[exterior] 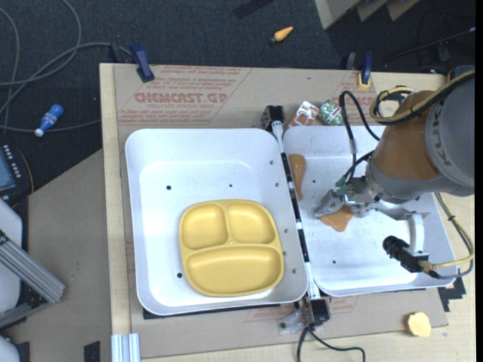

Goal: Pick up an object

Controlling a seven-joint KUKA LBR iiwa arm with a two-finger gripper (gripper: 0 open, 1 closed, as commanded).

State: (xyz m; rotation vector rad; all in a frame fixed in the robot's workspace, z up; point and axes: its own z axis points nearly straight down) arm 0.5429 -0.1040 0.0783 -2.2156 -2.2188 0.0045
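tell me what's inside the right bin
In the right bin an orange-brown piece leans by the left wall and another lies mid-bin at the gripper. The arm covers the bin's upper right, so anything there is hidden.

arm [453, 138]: grey shell | orange band | black cables | metallic wrist

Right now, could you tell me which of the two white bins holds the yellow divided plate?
The left bin holds the yellow plate. The right bin has the gripper over an orange piece instead.
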